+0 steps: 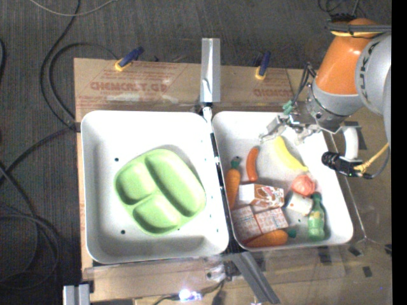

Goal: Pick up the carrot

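Observation:
The carrot (232,186) is orange with a green top. It lies lengthwise along the left wall of the right bin (343,234), with its top pointing to the far side. My gripper (286,129) hangs over the far part of the same bin, above the yellow banana (287,155) and to the right of the carrot. Its fingers stand open with nothing between them.
The right bin also holds a red-orange sausage (252,161), small printed boxes (259,211), a red fruit (303,184), a green bottle (316,216) and a second orange vegetable (268,238) at the near wall. A green divided plate (160,189) lies in the left bin (95,170).

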